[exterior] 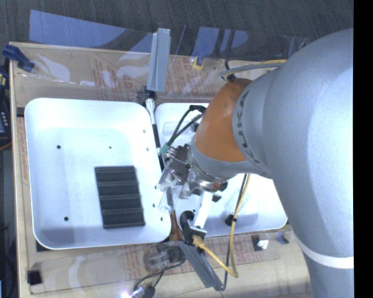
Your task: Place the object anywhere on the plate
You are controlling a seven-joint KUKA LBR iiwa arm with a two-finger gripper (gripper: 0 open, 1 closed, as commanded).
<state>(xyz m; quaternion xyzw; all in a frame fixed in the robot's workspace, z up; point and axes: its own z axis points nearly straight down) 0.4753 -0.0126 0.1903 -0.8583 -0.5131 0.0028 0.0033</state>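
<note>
On the left sits the left bin (43,166). In it lies a dark ridged block (119,196), flat on the white floor, near the bin's right side. It may be the object to move, or it may be the plate, and I cannot tell which. Nothing lies on top of it. So the job looks not done yet.

Next comes the wall between the two bins. The jaws (174,185) hang right over that wall, just beside the block. I cannot tell if they are spread or pressed together, and I see nothing in them.

The big grey arm (298,141) hides most of the right bin (270,216). Wires (236,228) dangle near the worktop (99,266) edge.
</note>
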